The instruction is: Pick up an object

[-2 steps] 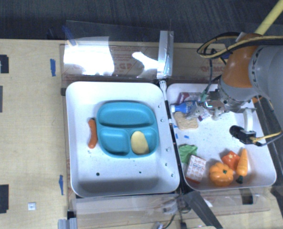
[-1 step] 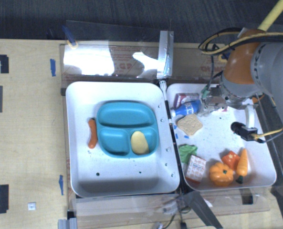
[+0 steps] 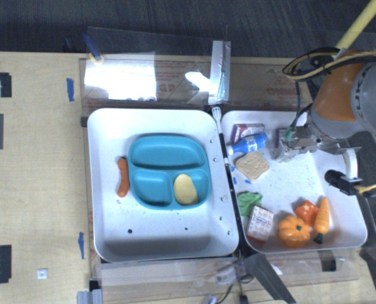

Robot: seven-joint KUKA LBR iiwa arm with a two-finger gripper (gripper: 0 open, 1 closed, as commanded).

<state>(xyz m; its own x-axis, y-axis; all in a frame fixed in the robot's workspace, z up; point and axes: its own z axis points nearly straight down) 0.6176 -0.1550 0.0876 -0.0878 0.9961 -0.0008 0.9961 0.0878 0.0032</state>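
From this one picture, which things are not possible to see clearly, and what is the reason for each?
- End effector, camera view: small and seen from above, so it is unclear whether it is open or shut.
- Arm, camera view: cut off by the right edge.
- Blue can, camera view: label too small and blurred to read.
- White packet, camera view: print too small to read.
- Green item, camera view: too small to identify.

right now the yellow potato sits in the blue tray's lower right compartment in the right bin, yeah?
Not quite. The camera view shows the yellow potato in the lower right compartment of the blue tray, but the tray is in the left bin, not the right one.
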